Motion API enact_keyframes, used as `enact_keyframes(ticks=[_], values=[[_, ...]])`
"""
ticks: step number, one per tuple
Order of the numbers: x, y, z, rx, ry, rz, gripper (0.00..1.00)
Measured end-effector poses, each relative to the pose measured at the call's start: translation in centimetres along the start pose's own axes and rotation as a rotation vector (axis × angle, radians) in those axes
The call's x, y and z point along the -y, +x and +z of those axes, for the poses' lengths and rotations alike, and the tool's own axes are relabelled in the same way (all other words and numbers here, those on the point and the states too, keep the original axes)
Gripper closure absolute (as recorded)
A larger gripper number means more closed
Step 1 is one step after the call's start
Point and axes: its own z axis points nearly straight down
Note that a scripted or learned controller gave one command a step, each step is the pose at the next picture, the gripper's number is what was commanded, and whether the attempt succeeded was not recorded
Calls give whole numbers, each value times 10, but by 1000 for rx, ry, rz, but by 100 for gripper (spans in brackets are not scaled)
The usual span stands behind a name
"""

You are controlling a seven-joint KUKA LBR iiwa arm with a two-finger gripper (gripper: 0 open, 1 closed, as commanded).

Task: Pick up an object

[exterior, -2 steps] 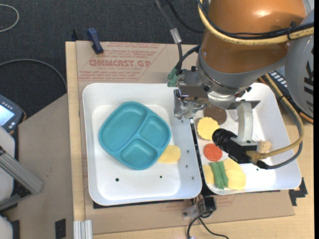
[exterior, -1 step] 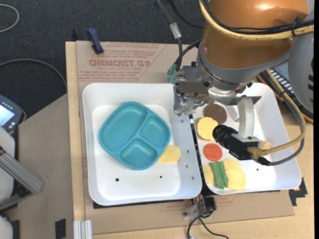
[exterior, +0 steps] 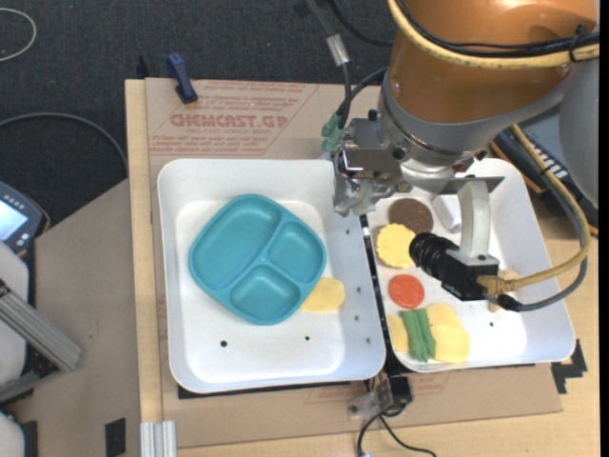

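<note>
Lying flat near the middle of the left bin (exterior: 176, 284): a teal plate (exterior: 257, 257) with three compartments. Touching the plate's front right edge: a yellow slice (exterior: 324, 296), on the same white floor. In front of the plate: two dark specks (exterior: 224, 343), too small to identify.

Right of the plate, across the ridge (exterior: 366, 274) between the bins, inside the right bin (exterior: 547, 303): the other pieces of toy food. Closest to the plate on that side, level with its middle: a frilly yellow round (exterior: 394, 246). Behind that and farther from the plate: a brown disc (exterior: 411, 214), partly under the arm's hardware. Right of the plate's front edge: a red disc (exterior: 407, 290). Farther forward still, right of and in front of the plate: green sticks (exterior: 417, 334) lying against yellow chunks (exterior: 449, 331).

Hanging just beyond the plate's back right edge, over the ridge: the tool (exterior: 354, 193), below the grey and orange arm (exterior: 476, 55). Released or clenched: cannot tell from this angle. Nearest food to it: the brown disc and the frilly yellow round.

Behind the plate and to its left, outside the bins: a blue clamp (exterior: 181, 77) on a brown board (exterior: 238, 122) with red lettering.
</note>
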Motion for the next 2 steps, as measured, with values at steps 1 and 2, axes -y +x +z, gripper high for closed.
enact_keyframes(ticks=[1, 2], values=[[3, -27, 104, 4, 15, 6, 100], [0, -82, 54, 1, -4, 8, 100]])
